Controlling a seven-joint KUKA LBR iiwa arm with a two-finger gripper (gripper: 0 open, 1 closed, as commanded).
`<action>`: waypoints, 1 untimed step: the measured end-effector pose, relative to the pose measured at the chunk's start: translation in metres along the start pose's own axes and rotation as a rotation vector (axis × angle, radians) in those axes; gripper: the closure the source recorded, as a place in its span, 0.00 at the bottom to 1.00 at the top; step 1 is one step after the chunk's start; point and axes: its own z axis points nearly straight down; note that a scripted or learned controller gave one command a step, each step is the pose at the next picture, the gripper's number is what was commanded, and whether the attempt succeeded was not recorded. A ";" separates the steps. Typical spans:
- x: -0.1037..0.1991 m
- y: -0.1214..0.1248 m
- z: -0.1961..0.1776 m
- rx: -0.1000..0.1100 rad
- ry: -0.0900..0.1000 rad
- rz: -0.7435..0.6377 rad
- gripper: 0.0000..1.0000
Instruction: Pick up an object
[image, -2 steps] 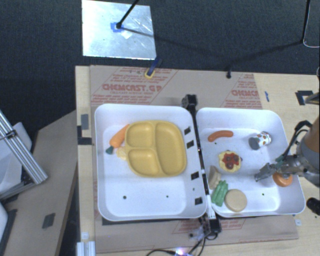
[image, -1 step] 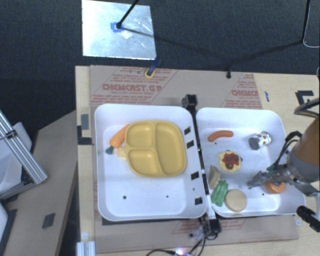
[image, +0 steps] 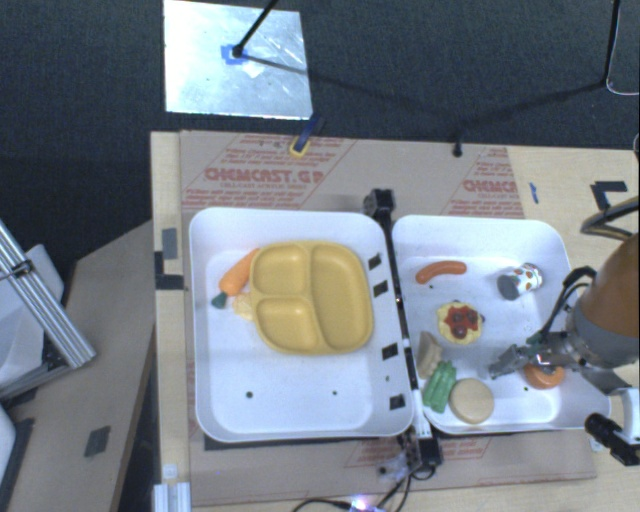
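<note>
One arm (image: 610, 310) low over right bin (image: 560, 245)

Right bin (image: 560, 250) holds the candidates: red-orange sausage (image: 441, 269) lying flat near the upper left, grey-and-white small item (image: 519, 281) toward the upper right, small pizza-like disc (image: 460, 322) with red topping at centre-left. Lower left cluster: green piece (image: 438, 386) tilted on its long axis, touching a round tan disc (image: 472, 401) on its right, pale wedge (image: 429, 352) just above the green one. Orange round object (image: 544, 376) sits at lower right, partly hidden under the arm.
</note>
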 end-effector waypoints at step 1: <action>-0.007 0.003 -0.012 -0.018 -0.021 0.004 1.00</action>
